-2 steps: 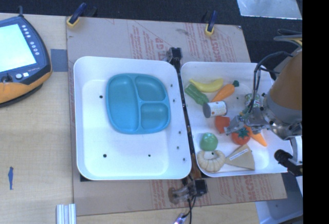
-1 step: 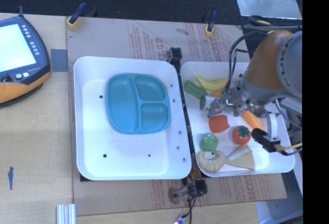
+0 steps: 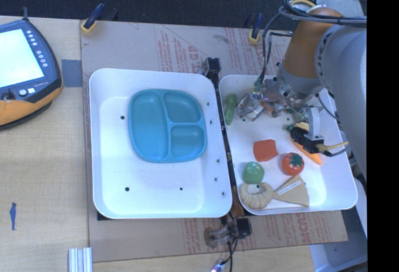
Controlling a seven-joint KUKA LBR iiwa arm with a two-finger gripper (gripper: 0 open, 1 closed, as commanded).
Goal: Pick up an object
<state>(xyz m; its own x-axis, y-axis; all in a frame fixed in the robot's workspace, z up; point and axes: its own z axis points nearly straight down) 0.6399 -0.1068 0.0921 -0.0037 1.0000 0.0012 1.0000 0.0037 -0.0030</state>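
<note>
Claw: metal two-finger gripper (image 3: 250,108) low in the right white plastic bin (image 3: 340,193), near its far-left corner; spread of it cannot be told.
Near it: slim green toy vegetable (image 3: 230,108), just left.
Unclear: whether they touch.
Other bin: blue divided plate (image 3: 167,125).

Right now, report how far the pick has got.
Done: the tool is down over the right bin's far end, near the green piece. In hand: nothing visibly gripped. Left: grasp and lift; the red block, tomato and green ball lie untouched.
</note>
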